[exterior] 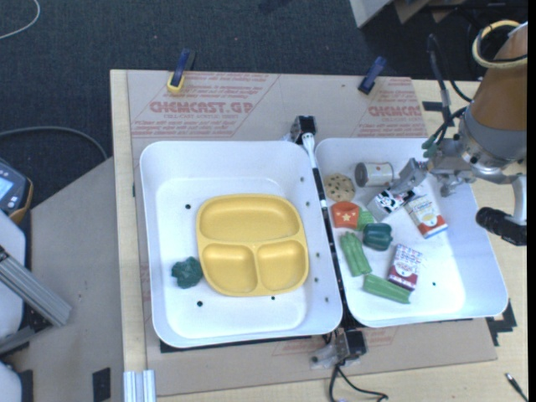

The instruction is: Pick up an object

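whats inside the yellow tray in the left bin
Nothing shows inside the yellow tray; all three compartments are bare. A green broccoli piece lies beside it on the left bin floor. The tray hides the floor beneath it.

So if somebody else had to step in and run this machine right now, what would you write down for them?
Gripper: low over the right white bin, near its far side; whether its fingers are open or shut can't be told, and nothing shows between them.
Right bin: grey metal can, round tan cookie, black-and-white carton, white-and-orange carton, dark green pepper, red-and-white box, two green vegetable sticks.
Left white bin: yellow divided tray, green broccoli piece.
Done: nothing lifted.
Left: grasp and raise one object.
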You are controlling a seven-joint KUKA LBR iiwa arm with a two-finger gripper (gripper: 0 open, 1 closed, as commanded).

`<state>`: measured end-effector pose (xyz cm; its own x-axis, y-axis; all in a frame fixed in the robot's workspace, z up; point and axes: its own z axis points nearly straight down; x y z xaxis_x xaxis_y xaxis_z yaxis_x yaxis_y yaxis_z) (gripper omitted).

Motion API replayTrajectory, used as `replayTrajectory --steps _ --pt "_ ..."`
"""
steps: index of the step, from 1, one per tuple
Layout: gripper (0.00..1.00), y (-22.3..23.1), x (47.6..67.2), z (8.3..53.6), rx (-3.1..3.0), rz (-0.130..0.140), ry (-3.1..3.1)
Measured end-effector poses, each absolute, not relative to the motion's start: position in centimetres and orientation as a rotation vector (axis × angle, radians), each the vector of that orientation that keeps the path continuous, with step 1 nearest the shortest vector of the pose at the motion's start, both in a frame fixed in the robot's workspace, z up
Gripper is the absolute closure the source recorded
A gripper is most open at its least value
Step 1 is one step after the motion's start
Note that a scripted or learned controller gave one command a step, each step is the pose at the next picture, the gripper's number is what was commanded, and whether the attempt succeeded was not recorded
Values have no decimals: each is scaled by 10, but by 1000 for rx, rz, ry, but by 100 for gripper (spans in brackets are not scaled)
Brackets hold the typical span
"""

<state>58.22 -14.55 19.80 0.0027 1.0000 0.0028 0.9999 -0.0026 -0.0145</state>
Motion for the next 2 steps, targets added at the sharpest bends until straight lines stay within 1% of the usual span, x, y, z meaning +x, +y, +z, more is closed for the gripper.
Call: replayTrajectory --steps 1,2 --pt "0 -145 585 205 -2221 0 -2221" --pt "0 -139 580 144 -2216 6 -2215"
